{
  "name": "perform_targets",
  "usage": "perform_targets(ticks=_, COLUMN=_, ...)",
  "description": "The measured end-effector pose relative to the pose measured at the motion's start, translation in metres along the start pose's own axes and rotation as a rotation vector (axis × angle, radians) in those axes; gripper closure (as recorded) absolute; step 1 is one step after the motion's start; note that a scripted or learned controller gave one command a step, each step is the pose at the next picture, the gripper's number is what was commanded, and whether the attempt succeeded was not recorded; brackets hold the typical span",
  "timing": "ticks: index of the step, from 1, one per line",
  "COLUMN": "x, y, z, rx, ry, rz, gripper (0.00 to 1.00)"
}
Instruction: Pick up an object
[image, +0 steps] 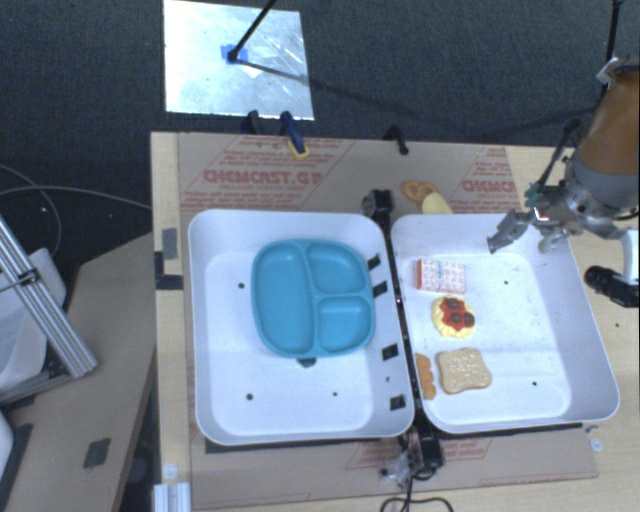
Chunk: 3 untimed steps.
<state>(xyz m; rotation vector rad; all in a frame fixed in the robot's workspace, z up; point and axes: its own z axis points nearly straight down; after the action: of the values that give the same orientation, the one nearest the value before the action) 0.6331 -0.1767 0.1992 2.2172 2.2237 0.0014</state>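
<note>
Two shallow white plastic bins sit side by side on the bench: the left bin (215, 400) bears a blue three-compartment tray (310, 298), and the right bin (560, 340) holds the small items. The grey arm's two-finger gripper (525, 232) hangs over the right bin's far edge with its jaws spread apart and nothing between them. Near it, towards the bin's middle, lies a white-and-pink patterned square packet (442, 275), then a round yellow piece with red topping (453, 317), then a tan toast-shaped slice (464, 370).
</note>
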Motion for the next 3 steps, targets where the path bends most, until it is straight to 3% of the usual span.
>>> perform_targets(ticks=1, x=0.045, y=-0.030, z=0.062, rx=0.007, ry=0.004, rz=-0.004, gripper=0.00)
perform_targets(ticks=2, x=0.024, y=-0.056, z=0.107, rx=-0.022, ry=0.006, rz=0.003, gripper=0.00)
perform_targets(ticks=3, x=0.025, y=-0.053, z=0.092, rx=-0.030, ry=0.003, rz=-0.002, gripper=1.00)
